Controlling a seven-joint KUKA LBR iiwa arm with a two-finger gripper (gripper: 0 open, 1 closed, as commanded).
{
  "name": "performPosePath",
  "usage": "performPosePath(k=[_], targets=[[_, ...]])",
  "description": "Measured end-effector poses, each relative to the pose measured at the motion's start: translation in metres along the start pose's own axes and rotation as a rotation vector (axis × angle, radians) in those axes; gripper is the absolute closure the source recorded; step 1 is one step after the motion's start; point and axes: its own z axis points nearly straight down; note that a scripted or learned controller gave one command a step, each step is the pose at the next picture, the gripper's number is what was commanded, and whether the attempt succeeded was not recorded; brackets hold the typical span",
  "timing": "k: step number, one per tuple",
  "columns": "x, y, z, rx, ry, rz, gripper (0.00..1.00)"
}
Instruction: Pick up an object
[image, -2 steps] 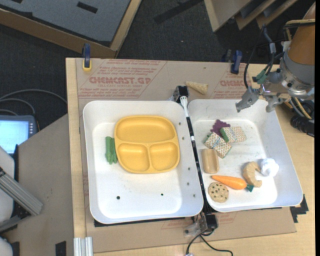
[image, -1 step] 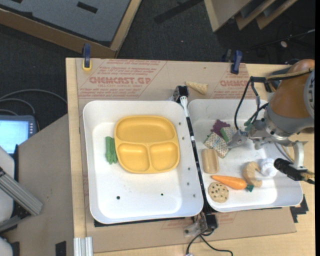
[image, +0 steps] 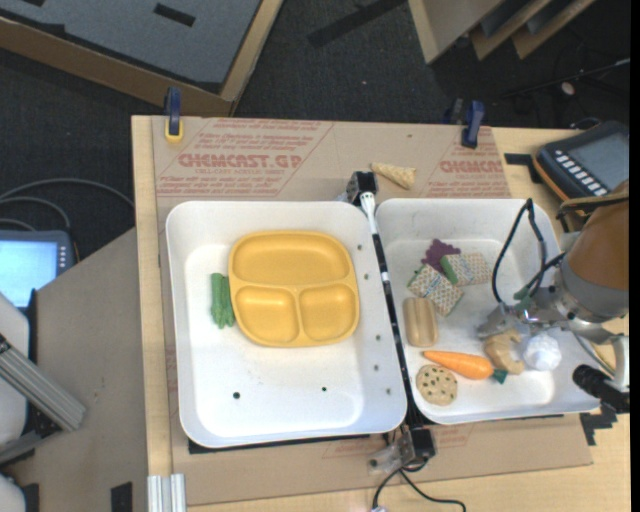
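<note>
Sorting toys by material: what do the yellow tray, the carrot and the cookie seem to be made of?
Yellow tray: likely moulded plastic, smooth and semi-matte, with soft rounded compartment walls.
Carrot: probably plastic or rubber toy food, uniform orange, slight sheen.
Cookie: looks like matte plastic or foam with dark dots; too small to tell.

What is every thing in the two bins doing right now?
yellow divided plate: flat in the left bin, nothing on it
green toy: lying beside the plate
carrot: lying on its side in the right bin
cookie: flat, near the front rim
bread piece: lying flat
purple grapes: resting on the pile
gripper: low in the right bin
</note>
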Motion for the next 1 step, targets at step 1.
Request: performPosePath(k=[1], targets=[[0.0156,-0.0193,-0.0015,-0.003,0.0,-0.003,0.0]])
